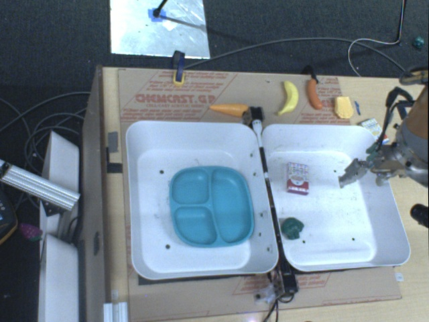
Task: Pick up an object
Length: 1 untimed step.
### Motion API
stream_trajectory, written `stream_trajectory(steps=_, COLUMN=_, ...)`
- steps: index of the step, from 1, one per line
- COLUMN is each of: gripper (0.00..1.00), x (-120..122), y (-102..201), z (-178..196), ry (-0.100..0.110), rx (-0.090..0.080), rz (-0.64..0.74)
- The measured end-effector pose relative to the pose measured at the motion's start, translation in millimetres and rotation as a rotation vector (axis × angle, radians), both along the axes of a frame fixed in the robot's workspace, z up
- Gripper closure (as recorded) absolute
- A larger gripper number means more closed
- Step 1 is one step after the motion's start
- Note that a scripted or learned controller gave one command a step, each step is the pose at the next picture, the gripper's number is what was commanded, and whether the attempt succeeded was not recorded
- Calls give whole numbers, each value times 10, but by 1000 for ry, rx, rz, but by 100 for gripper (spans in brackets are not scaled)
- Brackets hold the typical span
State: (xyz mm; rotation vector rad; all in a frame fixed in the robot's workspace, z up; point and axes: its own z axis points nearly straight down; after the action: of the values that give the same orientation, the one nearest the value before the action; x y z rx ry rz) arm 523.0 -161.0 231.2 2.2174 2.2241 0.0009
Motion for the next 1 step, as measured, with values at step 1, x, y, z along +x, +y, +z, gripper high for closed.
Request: stream_trajectory(steps=1, gripper=0, x=619, y=319, z=-1072, ry=3, rx=1, rz=1)
